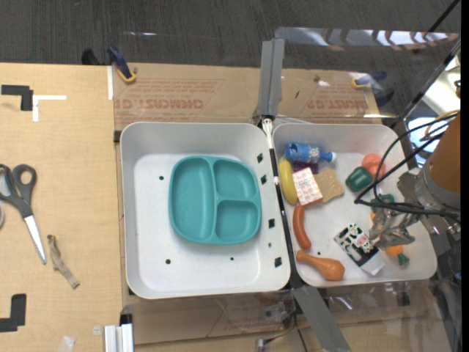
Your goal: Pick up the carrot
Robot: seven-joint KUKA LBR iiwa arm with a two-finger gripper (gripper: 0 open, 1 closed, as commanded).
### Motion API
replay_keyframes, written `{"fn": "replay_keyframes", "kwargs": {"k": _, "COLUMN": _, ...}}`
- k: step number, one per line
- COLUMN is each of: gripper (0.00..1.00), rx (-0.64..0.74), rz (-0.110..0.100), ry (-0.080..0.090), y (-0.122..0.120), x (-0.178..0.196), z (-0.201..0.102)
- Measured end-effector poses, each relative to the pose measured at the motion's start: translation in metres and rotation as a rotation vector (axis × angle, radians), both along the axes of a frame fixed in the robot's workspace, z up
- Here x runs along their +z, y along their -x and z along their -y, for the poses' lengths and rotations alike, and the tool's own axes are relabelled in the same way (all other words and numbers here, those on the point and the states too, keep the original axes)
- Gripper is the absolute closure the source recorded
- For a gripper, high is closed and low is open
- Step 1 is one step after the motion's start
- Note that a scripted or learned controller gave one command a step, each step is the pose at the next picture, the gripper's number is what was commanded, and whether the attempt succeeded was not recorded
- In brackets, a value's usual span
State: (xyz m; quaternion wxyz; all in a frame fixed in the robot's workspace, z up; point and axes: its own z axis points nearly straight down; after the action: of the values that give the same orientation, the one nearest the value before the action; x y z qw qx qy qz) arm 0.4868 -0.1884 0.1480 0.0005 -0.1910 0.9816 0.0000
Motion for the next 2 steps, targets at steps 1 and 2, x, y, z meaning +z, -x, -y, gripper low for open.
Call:
{"fn": "replay_keyframes", "kwargs": {"k": 1, "gripper": 1.00, "rx": 0.140, "rz": 0.001, "ry": -0.001, "y": -0.0391, "x": 0.1319, "z": -0.0091}}
{"fn": "replay_keyframes", "kwargs": {"k": 2, "gripper": 1.00, "rx": 0.138, "rz": 0.005, "ry": -0.003, "y": -0.0408, "x": 0.1410, "z": -0.0096}}
